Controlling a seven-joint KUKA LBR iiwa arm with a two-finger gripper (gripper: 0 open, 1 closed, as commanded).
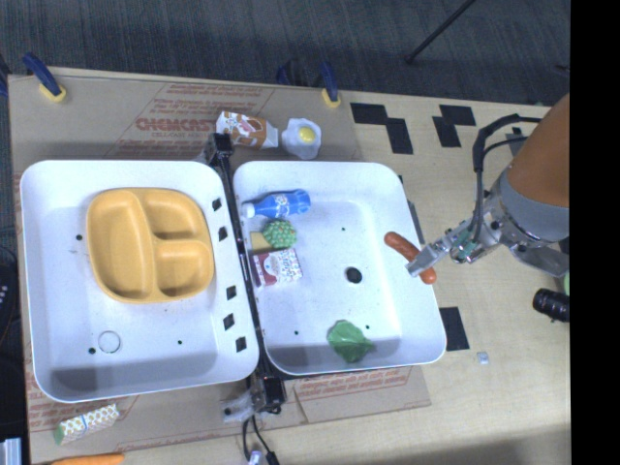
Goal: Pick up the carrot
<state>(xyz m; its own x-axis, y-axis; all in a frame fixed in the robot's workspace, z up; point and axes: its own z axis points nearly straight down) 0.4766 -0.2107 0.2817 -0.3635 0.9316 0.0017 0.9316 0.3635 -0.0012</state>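
Reaching in from the right, the end effector (426, 257) sits at the right rim of the right bin (320, 174), its fingers pinching the carrot (407, 256) near its lower end. That carrot lies slantwise across the bin's right edge, its upper end over the white floor and its lower end out past the rim by the fingertips. Whether it is lifted clear of the rim or resting on it cannot be told.

Inside the same bin, a blue bottle (279, 203) lies near the top left, with a green studded toy (279, 232) just below it and a small red-and-white packet (280, 266) beneath that. A green leafy item (349, 341) rests near the bottom wall. The left bin (58, 356) carries a yellow compartment tray (150, 243).

On the worktop (504, 395) above the bins stand a small brown-and-white carton (242, 130) and a pale cup with a yellow middle (302, 138), side by side
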